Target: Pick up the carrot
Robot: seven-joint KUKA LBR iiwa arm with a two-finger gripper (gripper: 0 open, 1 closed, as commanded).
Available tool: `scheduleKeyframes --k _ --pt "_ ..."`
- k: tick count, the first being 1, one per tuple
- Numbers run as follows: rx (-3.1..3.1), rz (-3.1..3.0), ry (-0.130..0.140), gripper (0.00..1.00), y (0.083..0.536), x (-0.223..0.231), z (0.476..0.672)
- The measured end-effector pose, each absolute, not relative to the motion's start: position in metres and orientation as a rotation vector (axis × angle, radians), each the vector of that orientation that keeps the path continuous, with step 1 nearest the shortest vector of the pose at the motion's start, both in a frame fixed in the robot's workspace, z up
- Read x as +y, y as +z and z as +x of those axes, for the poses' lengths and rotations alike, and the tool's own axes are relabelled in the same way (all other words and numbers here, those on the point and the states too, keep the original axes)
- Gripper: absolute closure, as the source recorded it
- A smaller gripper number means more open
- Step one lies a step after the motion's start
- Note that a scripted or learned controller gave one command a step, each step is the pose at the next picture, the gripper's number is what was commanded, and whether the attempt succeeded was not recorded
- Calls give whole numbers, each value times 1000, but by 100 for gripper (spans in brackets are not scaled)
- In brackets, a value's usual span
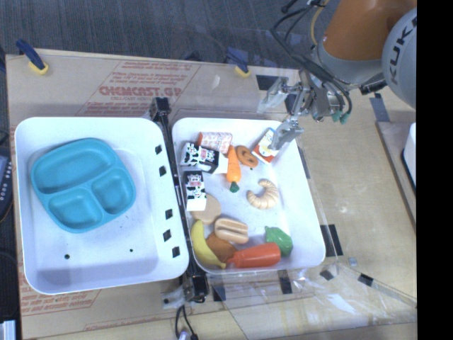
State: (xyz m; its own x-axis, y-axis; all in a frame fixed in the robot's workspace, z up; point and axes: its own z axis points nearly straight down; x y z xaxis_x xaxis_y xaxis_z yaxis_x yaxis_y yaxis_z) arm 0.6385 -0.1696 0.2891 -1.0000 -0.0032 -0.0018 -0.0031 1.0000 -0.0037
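Note:
The carrot (233, 167) is a short orange piece with a green end pointing toward the front. It lies in the right bin (306, 190), in the back half, between a cow-patterned carton (199, 156) and a brown pretzel ring (247, 156). My gripper (287, 131) hangs over the bin's back right corner, right of the carrot and apart from it. A small red, white and yellow carton (266, 145) sits just below and left of the gripper.
The right bin also holds a croissant (263, 193), a second cow carton (195, 185), a hot dog bun (231, 229), a banana (201, 248) and a red pepper (255, 256). A blue divided plate (81, 183) lies in the left bin (106, 261).

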Motion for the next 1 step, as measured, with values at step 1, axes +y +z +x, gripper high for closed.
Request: scheduleKeyframes --k 1 --pt "3152 -35 6 0 166 -137 619"
